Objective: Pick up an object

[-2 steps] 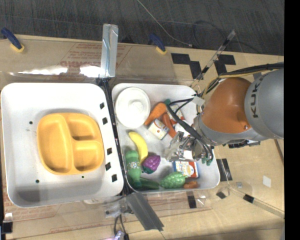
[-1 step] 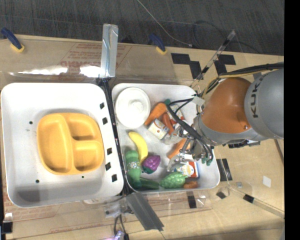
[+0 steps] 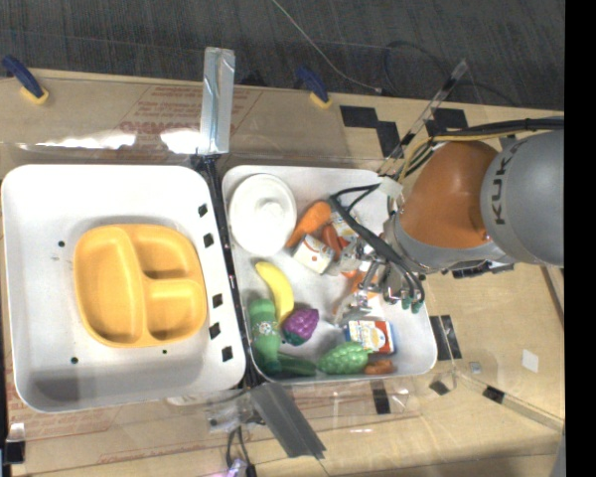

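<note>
Left bin (image 3: 20, 266) holds just the yellow tray (image 3: 139, 282), targets crowd the right bin (image 3: 240, 182): banana (image 3: 275, 288) by its left wall, gripper (image 3: 363, 278) right of it over the clutter, jaw state unreadable, so drop straight onto one isolated item

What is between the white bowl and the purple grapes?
In the camera view, the yellow banana lies between the white bowl and the purple grapes.

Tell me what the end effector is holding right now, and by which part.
Cannot be told: the end effector sits low among the toys in the right bin.
</note>
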